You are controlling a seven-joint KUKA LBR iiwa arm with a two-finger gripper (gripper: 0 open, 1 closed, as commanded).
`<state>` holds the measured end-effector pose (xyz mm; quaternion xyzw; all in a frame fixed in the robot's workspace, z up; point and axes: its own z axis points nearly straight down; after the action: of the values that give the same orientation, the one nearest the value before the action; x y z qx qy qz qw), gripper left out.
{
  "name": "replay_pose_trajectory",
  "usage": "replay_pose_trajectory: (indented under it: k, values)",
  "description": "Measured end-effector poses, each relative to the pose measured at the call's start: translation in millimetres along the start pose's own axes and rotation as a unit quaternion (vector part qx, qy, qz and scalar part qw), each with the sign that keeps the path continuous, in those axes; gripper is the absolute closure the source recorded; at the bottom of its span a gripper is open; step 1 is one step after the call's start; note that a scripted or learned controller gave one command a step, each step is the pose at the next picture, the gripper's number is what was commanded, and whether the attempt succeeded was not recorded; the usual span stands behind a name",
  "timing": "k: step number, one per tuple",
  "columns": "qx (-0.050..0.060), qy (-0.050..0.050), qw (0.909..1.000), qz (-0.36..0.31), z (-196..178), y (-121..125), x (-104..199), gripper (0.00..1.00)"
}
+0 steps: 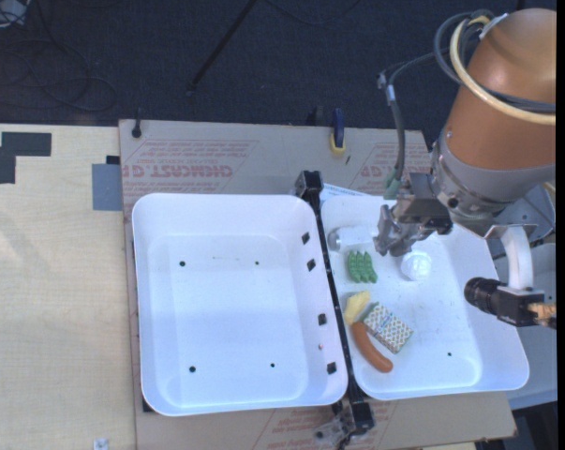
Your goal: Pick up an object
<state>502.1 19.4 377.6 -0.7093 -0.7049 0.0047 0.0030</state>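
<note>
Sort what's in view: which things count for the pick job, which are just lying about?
Job:
hand
green toy
yellow piece
orange sausage
patterned block
white cap
right bin

Lying about:
left bin
blue clamp
cardboard sheet
cables

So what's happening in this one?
A robot arm reaches in over the right-hand bin, its gripper low near a green object. Nothing shows between its fingers. A small white object, a yellow piece, an orange sausage-shaped piece and a patterned block lie in the same bin.
</note>
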Motion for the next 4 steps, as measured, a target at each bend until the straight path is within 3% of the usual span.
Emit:
replay_pose_trajectory:
  k: [1, 2, 3, 4]
  values:
    - [-0.006, 0.002, 0.9999, -0.007, -65, -28, 77, 1.00]
    - [-0.005, 0.002, 1.0000, -0.007, -98, -28, 142, 1.00]
    - [-0.007, 0.002, 1.0000, -0.006, -164, -13, 199, 1.00]
    - [-0.003, 0.000, 1.0000, -0.003, -160, -30, 171, 1.00]
